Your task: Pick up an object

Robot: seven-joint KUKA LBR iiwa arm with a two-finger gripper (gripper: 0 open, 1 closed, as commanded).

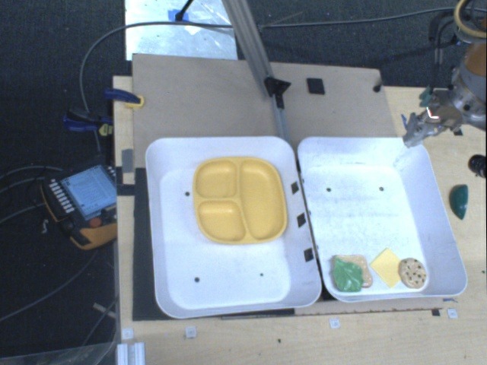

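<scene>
Lying in the near corner of the right bin (380, 166), close to its front wall: three small toy food pieces in a row. Leftmost, a slice of toast with a green leafy topping (350, 273), tan crust peeping out at the upper right. Next to it, apparently touching, a pale yellow cheese square (386, 268) turned corner-on like a diamond. Furthest right, just beside the cheese, a round tan cookie (412, 273) dotted with dark specks. Counted: one toast, one cheese, one cookie; two white bins; one yellow plate. In the left bin (171, 280), set toward the back: a yellow divided plate (240, 200) with three compartments, lying flat. Nothing piled over the three food pieces, only the bin's front and right walls hard by them. Over the far right corner of the right bin, well apart from the food: the gripper (417, 131), metallic and blurred, jaw state impossible to tell. Off the bins: a teal object (459, 201) on the bench at the right, a small black square (316, 86) on the brown board behind, blue clamps (122, 96) at the board's left edge, and a handheld controller with a blue screen (84, 196) on the dark floor to the left.
</scene>
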